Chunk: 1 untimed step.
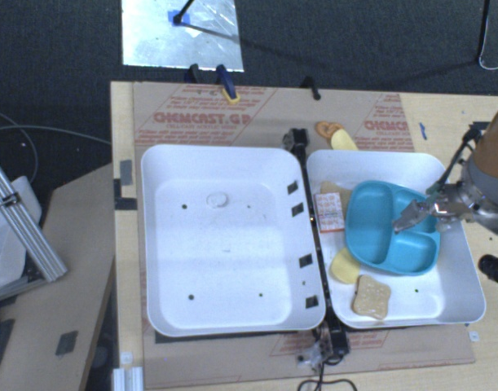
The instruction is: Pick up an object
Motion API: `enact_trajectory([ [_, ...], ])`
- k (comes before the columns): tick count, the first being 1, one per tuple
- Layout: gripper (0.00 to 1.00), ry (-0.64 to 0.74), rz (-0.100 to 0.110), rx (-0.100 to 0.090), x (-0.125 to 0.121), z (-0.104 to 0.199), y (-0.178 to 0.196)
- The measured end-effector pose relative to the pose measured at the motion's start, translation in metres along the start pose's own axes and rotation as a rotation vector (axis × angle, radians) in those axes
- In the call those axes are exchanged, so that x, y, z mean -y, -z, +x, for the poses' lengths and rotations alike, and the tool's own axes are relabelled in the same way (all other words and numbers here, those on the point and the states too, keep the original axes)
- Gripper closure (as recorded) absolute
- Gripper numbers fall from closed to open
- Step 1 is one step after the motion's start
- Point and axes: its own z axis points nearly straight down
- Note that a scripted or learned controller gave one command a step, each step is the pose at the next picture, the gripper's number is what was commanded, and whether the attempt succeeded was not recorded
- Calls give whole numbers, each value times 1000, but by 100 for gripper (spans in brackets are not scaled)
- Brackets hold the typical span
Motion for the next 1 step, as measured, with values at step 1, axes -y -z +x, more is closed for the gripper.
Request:
enact_trajectory([
  [1,0,-5,-1,-1,35,3,-127],
])
